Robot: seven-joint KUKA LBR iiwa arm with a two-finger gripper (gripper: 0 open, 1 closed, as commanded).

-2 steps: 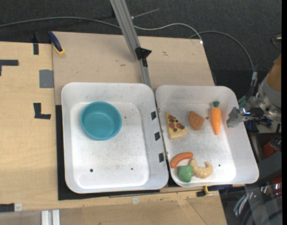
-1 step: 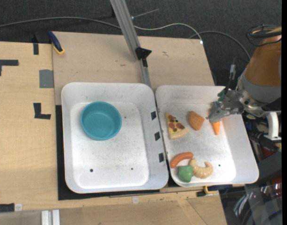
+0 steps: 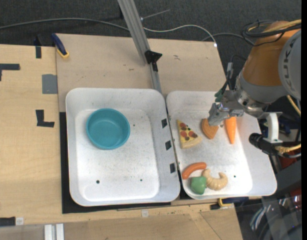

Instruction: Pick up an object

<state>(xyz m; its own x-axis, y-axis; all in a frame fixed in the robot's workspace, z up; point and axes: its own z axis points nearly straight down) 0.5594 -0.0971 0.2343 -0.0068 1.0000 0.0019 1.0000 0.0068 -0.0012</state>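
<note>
My gripper [image 3: 218, 117] hangs low over the upper middle of the right bin [image 3: 258, 176]. Its tip is right above a brown bun-like piece [image 3: 209, 129] and seems to touch that piece's top edge. An orange carrot [image 3: 231, 130] lies just right of the tip. A pizza slice [image 3: 188, 134] lies to the left, near the bin's inner wall. Near the front of the same bin sit a red sausage [image 3: 193, 169], a green round piece [image 3: 198, 185] and a tan croissant [image 3: 217, 180].
The left bin [image 3: 118, 184] holds a teal bowl [image 3: 108, 128] at its upper left. A grey metal pole [image 3: 138, 29] slants down to the gap between the bins. The arm's orange-banded body [image 3: 268, 69] looms over the right bin's far right corner.
</note>
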